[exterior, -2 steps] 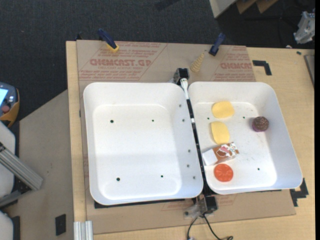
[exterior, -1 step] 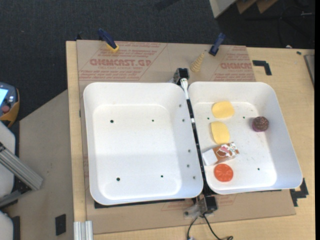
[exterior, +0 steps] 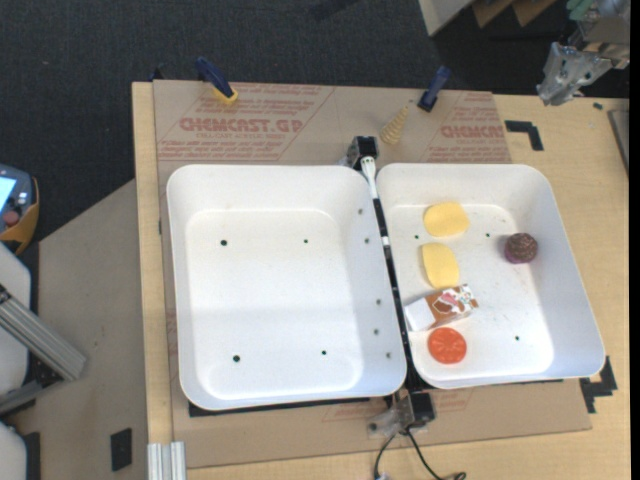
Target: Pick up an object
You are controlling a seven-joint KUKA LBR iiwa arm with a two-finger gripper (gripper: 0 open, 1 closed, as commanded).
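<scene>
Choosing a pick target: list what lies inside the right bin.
Inside the right bin: two yellow pieces, a dark round object, a small packet and an orange disc. Anything beneath them is hidden.

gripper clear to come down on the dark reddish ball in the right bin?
Probably yes. The dark reddish ball lies alone in the right bin, apart from the yellow pieces and the bin wall, with nothing over it. The gripper sits high at the upper right, off the bin.

red "chemcast gp" print, upside down, on brown sheet (exterior: 250, 118).
</scene>
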